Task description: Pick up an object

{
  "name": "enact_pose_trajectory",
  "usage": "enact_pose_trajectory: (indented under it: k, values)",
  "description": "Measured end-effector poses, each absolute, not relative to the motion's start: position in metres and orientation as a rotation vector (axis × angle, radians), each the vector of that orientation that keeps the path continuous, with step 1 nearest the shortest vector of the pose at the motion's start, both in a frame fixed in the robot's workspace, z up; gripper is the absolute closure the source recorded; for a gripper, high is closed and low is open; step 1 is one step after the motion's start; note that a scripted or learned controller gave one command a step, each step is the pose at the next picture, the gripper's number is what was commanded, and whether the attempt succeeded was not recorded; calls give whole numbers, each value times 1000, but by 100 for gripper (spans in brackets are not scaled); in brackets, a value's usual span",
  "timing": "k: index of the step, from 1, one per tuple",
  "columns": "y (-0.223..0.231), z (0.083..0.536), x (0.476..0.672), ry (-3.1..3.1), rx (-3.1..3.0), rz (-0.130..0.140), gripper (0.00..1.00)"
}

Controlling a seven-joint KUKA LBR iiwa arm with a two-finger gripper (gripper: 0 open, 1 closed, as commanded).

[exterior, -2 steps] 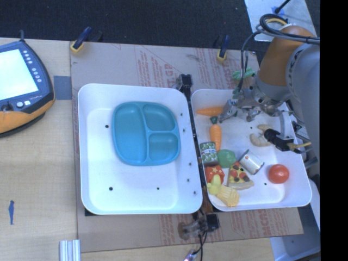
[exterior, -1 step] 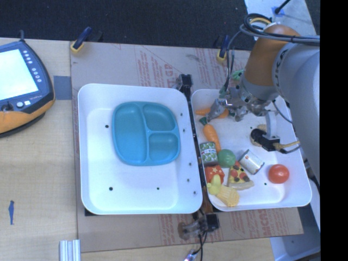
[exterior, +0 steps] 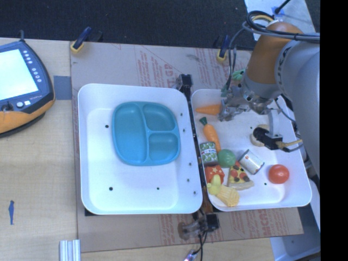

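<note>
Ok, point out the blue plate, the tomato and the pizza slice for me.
Plate [exterior: 145,133]: camera view, on the ridge between its compartments.
Tomato [exterior: 278,174]: camera view, middle of its red top.
Pizza slice [exterior: 240,178]: camera view, middle of its topping.

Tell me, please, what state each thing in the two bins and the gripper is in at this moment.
gripper: low in the right bin, beside a carrot
blue plate: flat in the left bin, nothing on it
carrot: lying by the bin wall
second carrot: lying at a slant
can: on its side
tomato: apart, near the right wall
</note>
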State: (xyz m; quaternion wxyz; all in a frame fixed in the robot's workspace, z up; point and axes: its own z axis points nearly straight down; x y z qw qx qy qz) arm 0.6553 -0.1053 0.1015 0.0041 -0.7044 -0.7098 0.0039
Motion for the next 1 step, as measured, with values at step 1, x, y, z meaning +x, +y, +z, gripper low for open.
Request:
enact_pose_trajectory:
  k: [1]
  values:
    - [-105, 102, 656, -2225, -2207, 11, 0]
